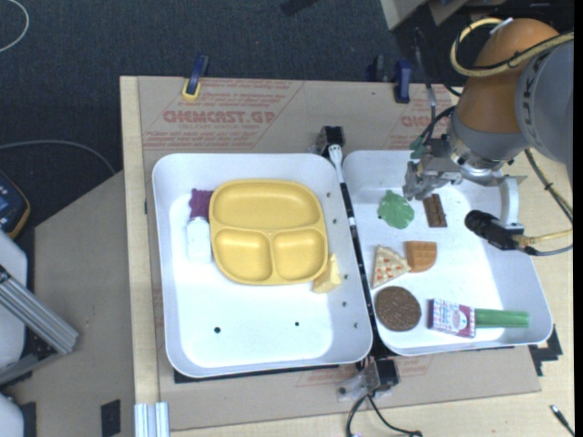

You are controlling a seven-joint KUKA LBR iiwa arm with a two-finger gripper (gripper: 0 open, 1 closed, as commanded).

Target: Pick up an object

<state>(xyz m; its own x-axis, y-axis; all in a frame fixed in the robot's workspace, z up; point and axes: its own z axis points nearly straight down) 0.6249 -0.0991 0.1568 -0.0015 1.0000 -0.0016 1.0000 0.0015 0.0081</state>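
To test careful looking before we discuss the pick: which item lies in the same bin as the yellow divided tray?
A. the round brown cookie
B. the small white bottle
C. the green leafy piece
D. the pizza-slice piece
B: the small white bottle lies just left of the yellow divided tray in the left bin; the other three items lie in the right bin.

Yellow tray covers most of a purple item at its 9 o'clock and a pale yellow piece at its 4 o'clock. Gripper fingertips too small and dark to read. Arm cut off by the right edge.
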